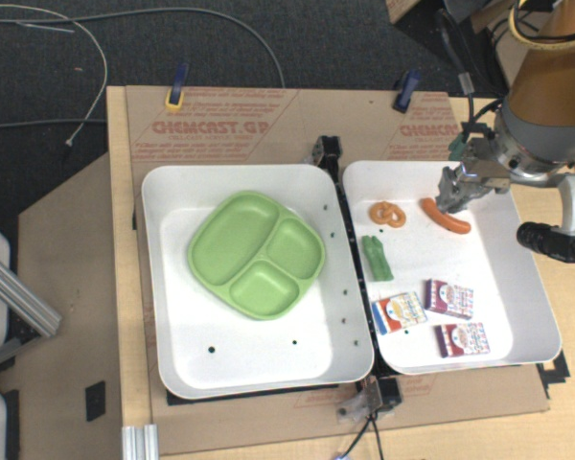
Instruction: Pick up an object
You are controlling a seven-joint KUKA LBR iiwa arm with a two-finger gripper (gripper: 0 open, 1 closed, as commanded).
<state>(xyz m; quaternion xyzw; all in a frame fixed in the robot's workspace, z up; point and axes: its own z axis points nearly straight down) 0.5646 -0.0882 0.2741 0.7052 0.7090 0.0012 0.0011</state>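
Observation:
My gripper (452, 199) hangs over the back of the right bin (527, 286), directly above the far end of an orange-red hot dog (448, 218). Its tips are close to the hot dog, and I cannot make out if they touch it. To the left of the hot dog lies an orange pretzel (388, 215). A green block (377, 258) sits below the pretzel. Three small printed packets (449, 298) (400, 311) (461, 339) lie toward the front of the right bin.
The left bin (172, 257) holds a green divided plate (257, 254). A black clamp (327, 150) sits at the back between the bins. Blue clips (177, 94) (406, 90) hold the cardboard base at the rear.

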